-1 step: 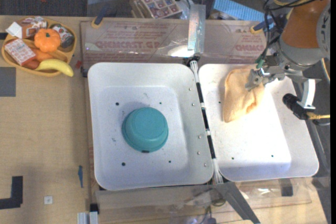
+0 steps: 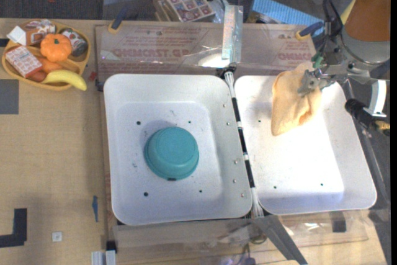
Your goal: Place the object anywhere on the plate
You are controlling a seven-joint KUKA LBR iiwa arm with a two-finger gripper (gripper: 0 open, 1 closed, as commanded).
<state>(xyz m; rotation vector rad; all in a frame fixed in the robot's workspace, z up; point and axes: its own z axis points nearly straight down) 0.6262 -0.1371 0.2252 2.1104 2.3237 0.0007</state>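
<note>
A teal round plate (image 2: 172, 152) lies in the middle of the left bin (image 2: 121, 94). A floppy tan-yellow cloth (image 2: 289, 107) hangs over the upper part of the right bin (image 2: 316, 186), its top corner pinched up and its lower end drooping toward the bin floor. My gripper (image 2: 310, 80) is at that top corner, near the bin's back right, shut on the cloth. The grey arm with its orange band (image 2: 371, 15) comes in from the upper right. The plate is well to the left of the cloth, across the divider between the bins.
A yellow bowl of toy fruit (image 2: 44, 56) sits on the bench at the far left. A clear plastic wall (image 2: 186, 50) runs behind both bins. Boxes and cables lie beyond it. A metal hinge strip (image 2: 240, 133) separates the bins.
</note>
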